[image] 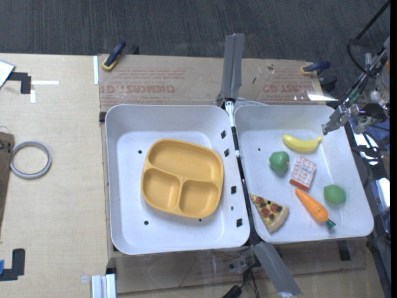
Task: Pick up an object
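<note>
Yellow tray in left bin; toy foods in right bin

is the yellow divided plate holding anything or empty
Empty. The yellow three-compartment plastic plate in the left white bin shows bare yellow in all its compartments.

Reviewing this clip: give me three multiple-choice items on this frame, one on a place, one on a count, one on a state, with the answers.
1. Where is the yellow divided plate?
A. left bin
B. right bin
C. on the bench outside the bins

2. How many green items lie in the right bin?
A. one
B. two
C. four

3. How does the banana sit?
A. lifted by the arm
B. on the plate
C. on the bin floor near the far wall

Answers: 1 A, the plate fills the left bin. 2 B, two green pieces show. 3 C, it rests flat beside the far wall.
</note>
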`<state>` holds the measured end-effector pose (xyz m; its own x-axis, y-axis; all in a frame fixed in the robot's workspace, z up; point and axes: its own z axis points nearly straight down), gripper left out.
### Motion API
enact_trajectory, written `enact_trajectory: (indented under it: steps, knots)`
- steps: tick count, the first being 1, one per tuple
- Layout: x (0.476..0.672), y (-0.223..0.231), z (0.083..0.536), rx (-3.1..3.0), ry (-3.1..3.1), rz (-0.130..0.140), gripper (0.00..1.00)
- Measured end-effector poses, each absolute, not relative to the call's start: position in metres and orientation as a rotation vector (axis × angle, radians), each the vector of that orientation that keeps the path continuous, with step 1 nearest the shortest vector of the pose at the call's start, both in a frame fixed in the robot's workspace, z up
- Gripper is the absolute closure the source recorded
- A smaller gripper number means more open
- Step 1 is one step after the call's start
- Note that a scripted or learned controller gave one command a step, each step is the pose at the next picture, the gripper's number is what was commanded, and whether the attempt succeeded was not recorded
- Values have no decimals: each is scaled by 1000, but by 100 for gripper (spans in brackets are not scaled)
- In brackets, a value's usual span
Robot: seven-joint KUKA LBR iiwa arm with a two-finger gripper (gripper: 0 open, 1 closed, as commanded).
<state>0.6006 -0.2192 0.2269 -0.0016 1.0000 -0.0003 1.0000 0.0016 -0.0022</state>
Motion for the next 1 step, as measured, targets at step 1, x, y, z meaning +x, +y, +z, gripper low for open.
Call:
enact_trajectory:
  steps: [1]
  knots:
    - [613,-157,106,-2368,-2062,3,0]
